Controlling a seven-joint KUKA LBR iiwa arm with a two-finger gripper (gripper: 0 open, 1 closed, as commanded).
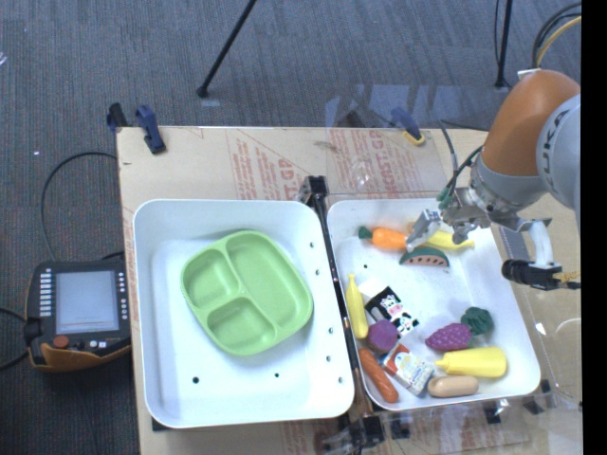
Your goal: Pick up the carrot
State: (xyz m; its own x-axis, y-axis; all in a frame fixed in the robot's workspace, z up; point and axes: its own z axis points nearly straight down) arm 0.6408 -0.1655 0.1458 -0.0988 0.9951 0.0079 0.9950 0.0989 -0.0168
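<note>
From above, the wooden-topped table (237,159) carries two shallow white bins side by side. The left white bin (161,254) holds a light green plastic plate with three compartments (247,292), lying a little askew near the bin's middle.

The right white bin (517,320) holds the toy food. The small orange carrot with a green top (385,238) lies near the bin's far left corner, its green end pointing left. Just to its right sit a slice of toy watermelon (425,256) and a yellow piece (450,240) behind it. Along the bin's left wall a yellow banana (355,305) lies lengthwise, with a black-and-white milk carton (390,309) beside it and a purple round piece (382,335) below that. Nearer the front lie a red-orange sausage (377,373), a small printed box (410,369), a tan bread roll (452,385), a yellow corn cob (471,361), a bunch of purple grapes (447,336) and a dark green broccoli (477,320).

The grey arm with an orange band (531,126) reaches in from the right. Its gripper (438,218) hangs over the far part of the right bin, just right of the carrot and above the watermelon slice. Whether the jaws are wide or narrow cannot be told, and nothing is seen between them.
</note>
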